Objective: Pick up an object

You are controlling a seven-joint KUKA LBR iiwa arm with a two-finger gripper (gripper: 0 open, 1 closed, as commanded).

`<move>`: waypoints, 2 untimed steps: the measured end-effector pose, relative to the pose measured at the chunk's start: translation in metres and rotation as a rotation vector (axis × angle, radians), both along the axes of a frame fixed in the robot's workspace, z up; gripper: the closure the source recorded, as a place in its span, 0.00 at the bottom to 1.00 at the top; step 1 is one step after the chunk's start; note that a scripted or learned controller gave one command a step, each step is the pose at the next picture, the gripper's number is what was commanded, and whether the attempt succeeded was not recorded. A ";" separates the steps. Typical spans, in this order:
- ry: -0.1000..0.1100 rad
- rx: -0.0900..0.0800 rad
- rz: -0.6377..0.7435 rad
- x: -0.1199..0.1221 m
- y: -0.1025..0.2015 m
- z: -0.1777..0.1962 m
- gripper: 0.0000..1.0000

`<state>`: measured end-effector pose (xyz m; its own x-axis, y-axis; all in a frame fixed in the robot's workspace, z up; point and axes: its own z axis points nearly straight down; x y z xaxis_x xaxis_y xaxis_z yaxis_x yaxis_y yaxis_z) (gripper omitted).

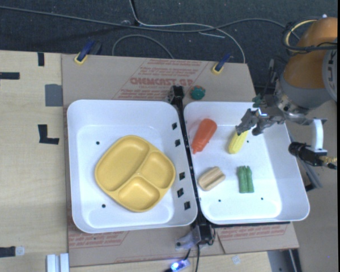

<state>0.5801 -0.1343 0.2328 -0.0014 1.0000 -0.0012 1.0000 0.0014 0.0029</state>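
**Corn not picked up yet**

Corn (237, 143) is the toy nearest to the gripper (250, 123), so it looks like the thing to be picked. It lies flat on the floor of the right bin (294, 208), near the back, and tilts a little. The gripper is right at the top end of the corn, touching it or just above it. From this angle I cannot tell whether the gripper is open or closed, or whether it has any hold on the corn. The arm (306, 78) reaches in from the right side.

Nothing is lifted. The corn rests in the bin, so I think the job is at its early part: the gripper is at the toy, but the grab and the lift are left to do.

Three more toys lie in the same bin. A carrot (203, 134) is near the corn, on the side of the middle wall. A bun (211, 178) and a green veggie (246, 179) lie nearer the front, well apart from the gripper. None of them is touched.

The left bin (79, 152) holds a yellow plate (135, 173). Both bins sit on the worktop (22, 169).
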 end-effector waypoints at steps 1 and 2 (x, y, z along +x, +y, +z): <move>0.003 0.003 0.005 0.004 0.054 0.004 1.00; 0.004 0.003 0.006 0.012 0.107 0.010 1.00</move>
